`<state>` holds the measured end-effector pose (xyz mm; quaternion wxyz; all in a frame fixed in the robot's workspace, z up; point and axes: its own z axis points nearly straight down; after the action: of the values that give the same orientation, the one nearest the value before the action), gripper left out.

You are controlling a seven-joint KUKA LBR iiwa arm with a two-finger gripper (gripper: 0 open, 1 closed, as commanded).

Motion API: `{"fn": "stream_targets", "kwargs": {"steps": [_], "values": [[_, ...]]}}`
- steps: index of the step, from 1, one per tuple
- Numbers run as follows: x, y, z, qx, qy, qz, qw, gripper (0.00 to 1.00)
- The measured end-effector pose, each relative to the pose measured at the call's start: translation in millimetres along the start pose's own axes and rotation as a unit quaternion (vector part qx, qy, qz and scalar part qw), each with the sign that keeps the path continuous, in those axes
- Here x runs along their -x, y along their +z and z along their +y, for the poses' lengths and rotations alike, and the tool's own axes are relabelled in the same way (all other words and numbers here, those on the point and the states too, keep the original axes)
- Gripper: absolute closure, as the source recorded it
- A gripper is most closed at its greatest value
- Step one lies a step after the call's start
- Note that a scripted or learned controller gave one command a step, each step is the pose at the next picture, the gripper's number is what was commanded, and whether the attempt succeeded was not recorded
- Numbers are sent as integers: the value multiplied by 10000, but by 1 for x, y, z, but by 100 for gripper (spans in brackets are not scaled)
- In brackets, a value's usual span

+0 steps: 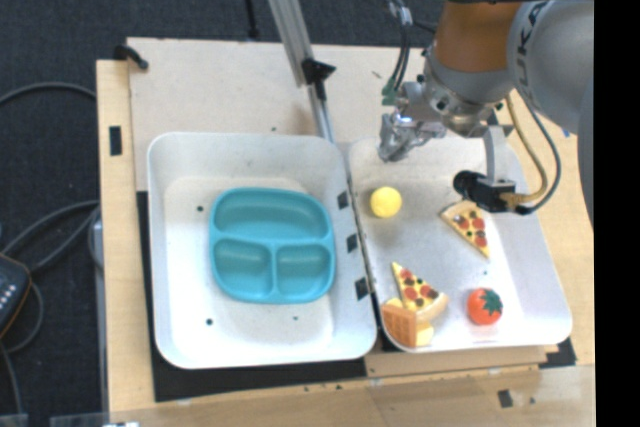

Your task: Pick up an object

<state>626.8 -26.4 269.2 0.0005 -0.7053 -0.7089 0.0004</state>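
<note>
The gripper (397,143) hangs at twelve o'clock of the yellow ball (385,202), apparently lining up; I cannot tell its state.

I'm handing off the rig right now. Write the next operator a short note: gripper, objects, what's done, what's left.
Gripper: above the right bin's far left corner, nothing between its fingers.
Right bin: yellow ball just below the gripper, pizza slice mid-bin, second pizza slice and orange wedge at the near edge, tomato near right.
Left bin: blue divided tray.
Done: nothing picked.
Left: grasp and lift one object; the ball looks closest.
</note>
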Motion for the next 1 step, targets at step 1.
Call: {"fn": "stream_targets", "kwargs": {"steps": [1], "values": [[-50,12,-34,-4,-7,5,10000,100]]}}
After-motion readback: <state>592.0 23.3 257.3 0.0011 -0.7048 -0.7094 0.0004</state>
